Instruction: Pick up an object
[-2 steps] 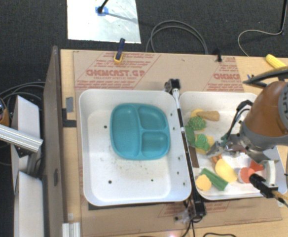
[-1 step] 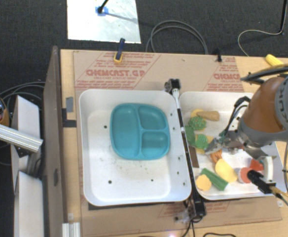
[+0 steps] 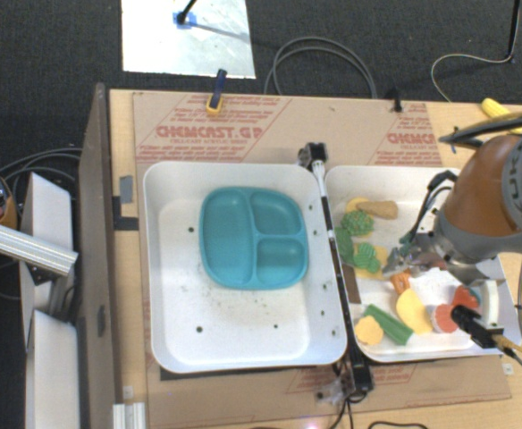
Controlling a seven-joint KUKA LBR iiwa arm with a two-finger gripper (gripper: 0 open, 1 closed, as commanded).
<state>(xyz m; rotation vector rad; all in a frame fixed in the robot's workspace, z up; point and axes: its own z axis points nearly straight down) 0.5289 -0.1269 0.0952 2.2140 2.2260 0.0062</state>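
— What is seen on the bench [image 3: 118, 266]?

— Two shallow white bins are set side by side on a brown board printed with red lettering. In the left bin [image 3: 181, 329] a teal plastic plate [image 3: 252, 238] with three compartments is laid flat, its corners rounded. The right bin [image 3: 395, 175] is crowded with toy food.

— And the arm?

— The grey arm with its orange band [image 3: 484, 195] is reached in from the right, and the gripper [image 3: 402, 262] is lowered into the middle of the right bin. Whether the jaws are wide or narrow cannot be told; they are lost among the pieces.

— What is packed around it?

— Two knobbly green broccoli pieces [image 3: 359, 239] are seen just to its left, with a smooth tan potato [image 3: 377, 209] beyond them. A small orange carrot [image 3: 400, 282] lies just below the gripper. Nearer the front rim a yellow lemon [image 3: 412, 311], a long green pepper [image 3: 388, 323], a round yellow piece [image 3: 368, 331] and a red tomato [image 3: 446, 318] are clustered. A black cable is looped behind the bins.
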